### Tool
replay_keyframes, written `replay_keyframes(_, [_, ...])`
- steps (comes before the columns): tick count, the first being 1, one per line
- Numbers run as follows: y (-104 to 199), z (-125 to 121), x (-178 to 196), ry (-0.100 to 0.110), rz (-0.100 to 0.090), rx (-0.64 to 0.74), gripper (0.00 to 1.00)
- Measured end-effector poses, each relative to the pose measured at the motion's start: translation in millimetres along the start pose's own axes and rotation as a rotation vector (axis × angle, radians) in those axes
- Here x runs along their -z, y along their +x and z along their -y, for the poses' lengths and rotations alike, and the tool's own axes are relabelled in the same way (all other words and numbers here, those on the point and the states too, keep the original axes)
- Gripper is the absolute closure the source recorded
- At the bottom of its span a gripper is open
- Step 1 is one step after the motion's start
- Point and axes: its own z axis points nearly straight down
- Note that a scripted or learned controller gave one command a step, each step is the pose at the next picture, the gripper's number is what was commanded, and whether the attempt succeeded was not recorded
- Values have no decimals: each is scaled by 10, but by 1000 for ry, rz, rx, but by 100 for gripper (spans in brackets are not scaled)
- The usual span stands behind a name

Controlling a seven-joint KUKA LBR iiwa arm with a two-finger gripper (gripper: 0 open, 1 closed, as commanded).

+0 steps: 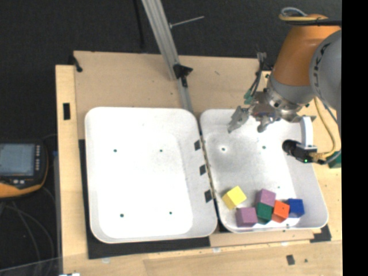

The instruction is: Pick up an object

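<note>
Several small blocks lie along the near edge of the right bin [299,171]: a yellow block [234,197], two purple blocks [265,198] [246,215], a green block [264,211], an orange block [280,210] and a blue block [295,207]. My gripper [250,121] hangs over the far end of that bin, well away from the blocks. Its two fingers are spread apart and point down-left, with nothing between them.
The left bin [144,171] sits beside the right one, joined by black clips at the shared rim. A slanted metal rail [167,45] crosses the back of the bench. A handheld pendant [20,163] rests off the bench at far left.
</note>
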Motion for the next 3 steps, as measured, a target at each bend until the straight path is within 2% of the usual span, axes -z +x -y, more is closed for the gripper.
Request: replay_keyframes(3, [-1,0,0,0,0,-1,0])
